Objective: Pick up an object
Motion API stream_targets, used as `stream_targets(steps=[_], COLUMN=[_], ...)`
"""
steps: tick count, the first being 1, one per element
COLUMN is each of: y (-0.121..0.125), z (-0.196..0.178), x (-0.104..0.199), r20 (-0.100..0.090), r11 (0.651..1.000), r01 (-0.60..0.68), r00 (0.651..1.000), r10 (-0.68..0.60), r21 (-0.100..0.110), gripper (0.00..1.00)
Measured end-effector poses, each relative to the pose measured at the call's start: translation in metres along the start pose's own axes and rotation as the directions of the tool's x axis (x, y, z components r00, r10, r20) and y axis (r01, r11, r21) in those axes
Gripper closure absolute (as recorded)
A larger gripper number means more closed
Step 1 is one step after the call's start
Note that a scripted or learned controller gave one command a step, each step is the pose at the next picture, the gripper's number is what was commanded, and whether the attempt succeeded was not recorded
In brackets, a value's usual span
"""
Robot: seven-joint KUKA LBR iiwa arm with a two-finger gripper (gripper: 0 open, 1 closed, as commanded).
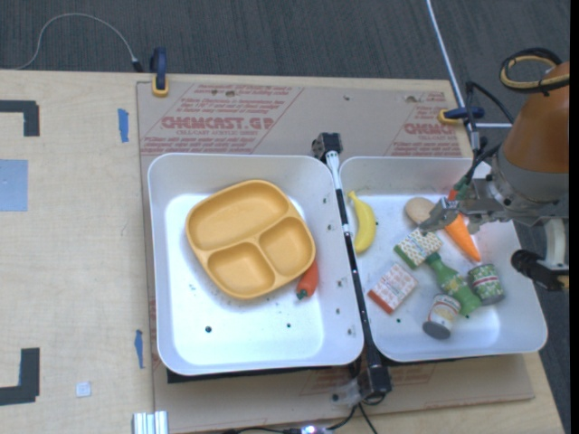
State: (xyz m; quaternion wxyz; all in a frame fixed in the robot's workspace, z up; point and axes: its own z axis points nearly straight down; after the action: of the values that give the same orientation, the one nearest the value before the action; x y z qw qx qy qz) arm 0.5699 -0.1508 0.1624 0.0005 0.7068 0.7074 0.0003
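Observation:
My gripper hangs over the far right part of the right bin, on the grey arm with its orange band. An orange carrot lies just below and in front of it. A tan round piece sits to its left. Further left in that bin lies a yellow banana. A green-patterned box, a green bottle, a red-and-white box, a green-and-red can and a small grey can fill the middle and front of the bin.
The left bin holds a yellow divided plate with a small red-orange pepper against its right side. A black clamp sits where the two bins meet. Cables run behind the arm.

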Motion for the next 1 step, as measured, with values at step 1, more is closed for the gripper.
stream_targets(steps=[1], y=[-0.0038], z=[0.0619], x=[0.0194], r20=[0.001], r11=[1.0], r01=[-0.001], r00=[1.0], r10=[0.001], r21=[-0.001], gripper=[0.0])
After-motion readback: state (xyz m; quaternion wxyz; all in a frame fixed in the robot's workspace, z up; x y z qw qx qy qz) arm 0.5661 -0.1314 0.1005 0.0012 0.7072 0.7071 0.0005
